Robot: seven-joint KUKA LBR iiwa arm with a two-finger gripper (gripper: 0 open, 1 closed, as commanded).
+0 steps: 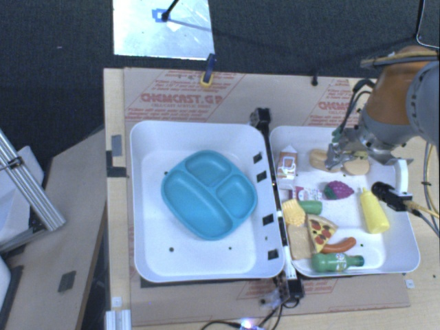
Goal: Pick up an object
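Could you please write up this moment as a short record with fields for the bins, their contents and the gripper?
left bin: holds a blue divided plate
right bin: toy food, including a pizza slice, green bottle, yellow bottle, purple grapes, small carton
gripper: low over the right bin's far end, at a tan bread-like piece
grasp: cannot tell
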